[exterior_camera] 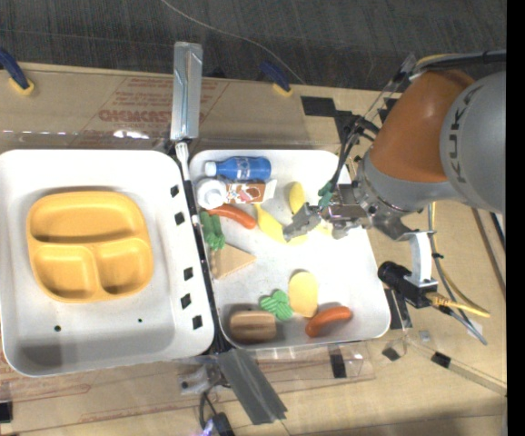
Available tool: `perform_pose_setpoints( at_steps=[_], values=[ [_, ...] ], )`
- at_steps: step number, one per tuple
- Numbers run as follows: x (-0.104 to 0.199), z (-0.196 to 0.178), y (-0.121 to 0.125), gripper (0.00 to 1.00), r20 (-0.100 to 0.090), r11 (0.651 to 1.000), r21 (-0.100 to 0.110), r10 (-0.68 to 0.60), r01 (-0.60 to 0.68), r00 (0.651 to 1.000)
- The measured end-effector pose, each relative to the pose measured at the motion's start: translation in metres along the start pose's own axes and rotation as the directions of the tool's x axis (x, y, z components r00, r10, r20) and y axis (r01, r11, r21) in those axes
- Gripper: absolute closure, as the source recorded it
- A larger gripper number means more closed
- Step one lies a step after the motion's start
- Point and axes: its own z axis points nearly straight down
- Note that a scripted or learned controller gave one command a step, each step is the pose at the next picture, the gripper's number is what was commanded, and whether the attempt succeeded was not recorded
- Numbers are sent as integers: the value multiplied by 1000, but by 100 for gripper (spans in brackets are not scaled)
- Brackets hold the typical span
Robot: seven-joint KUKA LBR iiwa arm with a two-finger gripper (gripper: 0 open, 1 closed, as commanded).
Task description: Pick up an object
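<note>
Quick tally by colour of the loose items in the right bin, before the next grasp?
Yellow: 3
Red/orange: 2
Green: 2
Blue bottle: 1
Brown: 2
White cup: 1
Total: 11

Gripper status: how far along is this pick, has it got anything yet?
Nothing looks picked yet. The gripper is low in the right bin, beside the yellow toy pieces, but no item is visible between its fingers. The blue bottle and hot dog lie untouched. Left: grasp and lift.
</note>
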Motion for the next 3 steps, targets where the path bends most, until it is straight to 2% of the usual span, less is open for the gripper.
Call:
perform_pose_setpoints(
  at_steps=[1, 2, 3],
  values=[
    [13, 126, 29, 0, 5, 989, -16, -145, 145, 989],
    [25, 132, 93, 0, 1, 996, -1, -93, 93, 996],
    [34, 136, 126, 0, 4, 988, 18, 155, -155, 988]
  ],
)
